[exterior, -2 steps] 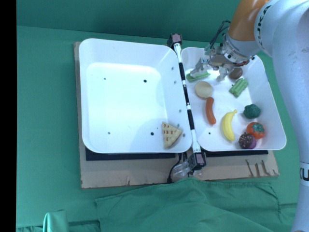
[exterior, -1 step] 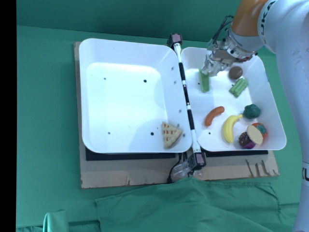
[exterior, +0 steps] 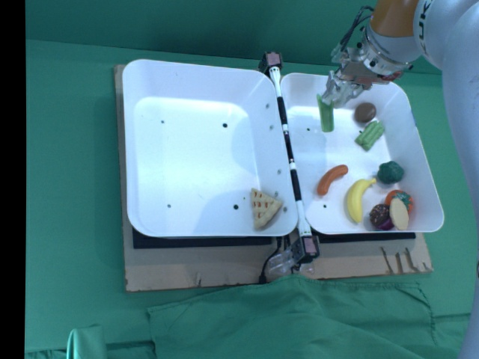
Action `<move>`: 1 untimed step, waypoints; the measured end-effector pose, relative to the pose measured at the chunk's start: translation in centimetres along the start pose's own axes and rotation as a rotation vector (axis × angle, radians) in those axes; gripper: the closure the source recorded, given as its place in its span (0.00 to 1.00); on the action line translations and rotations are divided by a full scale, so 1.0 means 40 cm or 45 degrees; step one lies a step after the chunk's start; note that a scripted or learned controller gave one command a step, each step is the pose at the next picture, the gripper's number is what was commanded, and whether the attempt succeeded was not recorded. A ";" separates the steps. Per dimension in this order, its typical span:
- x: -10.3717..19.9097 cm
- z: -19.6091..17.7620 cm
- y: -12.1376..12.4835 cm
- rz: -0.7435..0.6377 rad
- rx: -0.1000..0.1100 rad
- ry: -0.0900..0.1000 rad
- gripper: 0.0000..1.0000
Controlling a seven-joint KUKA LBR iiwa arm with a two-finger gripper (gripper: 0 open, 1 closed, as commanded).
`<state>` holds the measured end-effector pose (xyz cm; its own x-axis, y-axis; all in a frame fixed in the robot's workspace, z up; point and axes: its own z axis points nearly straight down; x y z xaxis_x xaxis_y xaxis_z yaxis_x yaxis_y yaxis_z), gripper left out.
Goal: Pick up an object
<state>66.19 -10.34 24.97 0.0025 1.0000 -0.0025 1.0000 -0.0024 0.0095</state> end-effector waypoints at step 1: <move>0.020 -0.151 -0.005 -0.001 -0.003 0.000 1.00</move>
<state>65.92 -9.53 30.99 0.0016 1.0000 -0.0025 0.9999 -0.0016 0.0121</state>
